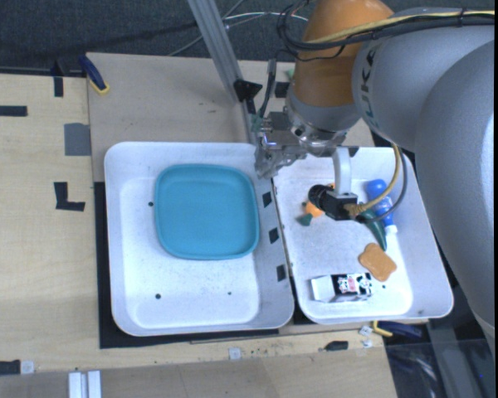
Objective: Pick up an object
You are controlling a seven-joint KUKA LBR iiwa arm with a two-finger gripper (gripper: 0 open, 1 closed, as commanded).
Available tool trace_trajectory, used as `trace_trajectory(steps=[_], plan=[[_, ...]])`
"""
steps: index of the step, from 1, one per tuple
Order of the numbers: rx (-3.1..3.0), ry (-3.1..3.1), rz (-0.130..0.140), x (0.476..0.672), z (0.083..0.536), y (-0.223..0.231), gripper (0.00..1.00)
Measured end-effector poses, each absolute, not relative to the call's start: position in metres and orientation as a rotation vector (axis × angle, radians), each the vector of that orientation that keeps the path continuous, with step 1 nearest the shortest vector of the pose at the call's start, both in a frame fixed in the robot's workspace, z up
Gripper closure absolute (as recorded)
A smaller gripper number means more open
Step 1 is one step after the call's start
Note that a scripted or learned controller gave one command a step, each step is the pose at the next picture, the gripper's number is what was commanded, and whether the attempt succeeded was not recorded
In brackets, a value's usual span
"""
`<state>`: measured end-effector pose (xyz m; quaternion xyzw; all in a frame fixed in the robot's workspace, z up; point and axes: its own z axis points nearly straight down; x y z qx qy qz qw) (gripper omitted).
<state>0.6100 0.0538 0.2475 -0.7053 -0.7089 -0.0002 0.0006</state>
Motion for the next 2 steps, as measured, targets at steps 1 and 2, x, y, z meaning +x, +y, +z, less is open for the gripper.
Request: trace_trajectory(steps=[1,2], plan=[[-2.215,-2.226,0.000,0.6053,0.2446,0.1015,1.00],[-2.220,-2.222,0.001,0.6056,0.2447,0.0990,0.00]])
